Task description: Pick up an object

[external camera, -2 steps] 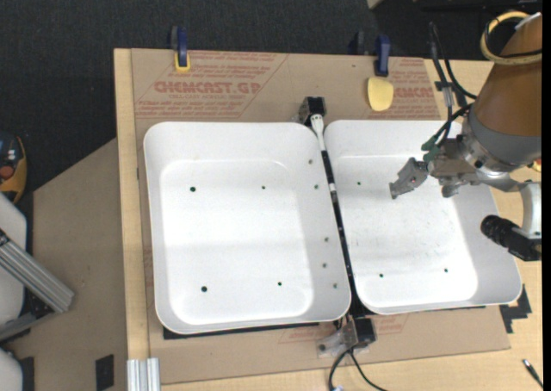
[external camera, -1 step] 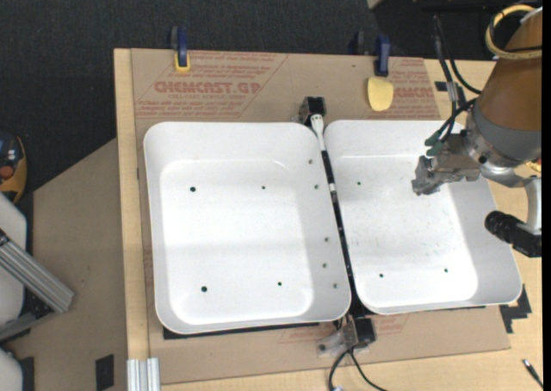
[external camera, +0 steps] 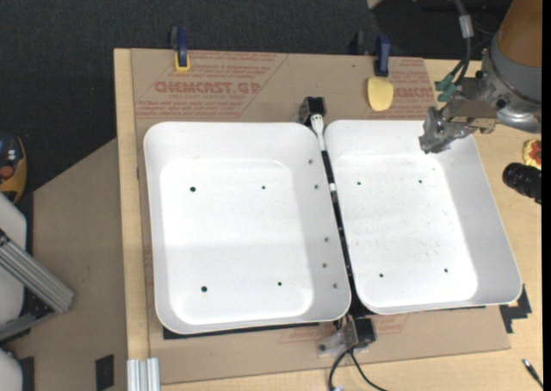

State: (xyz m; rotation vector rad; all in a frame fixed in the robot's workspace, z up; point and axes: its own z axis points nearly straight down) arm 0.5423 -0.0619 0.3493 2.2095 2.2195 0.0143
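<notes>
Gripper (external camera: 437, 141) hangs over the right bin's (external camera: 482, 234) far right corner; its grip state cannot be told.

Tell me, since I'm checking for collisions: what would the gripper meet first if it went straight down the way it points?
Probably the right bin near its far right corner; the gripper hangs there, though its height is unclear.

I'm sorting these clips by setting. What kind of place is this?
Probably a robotics lab test bench: two shallow white bins sit on a brown board held by blue clamps, and a gripper reaches in over the right bin.
</notes>
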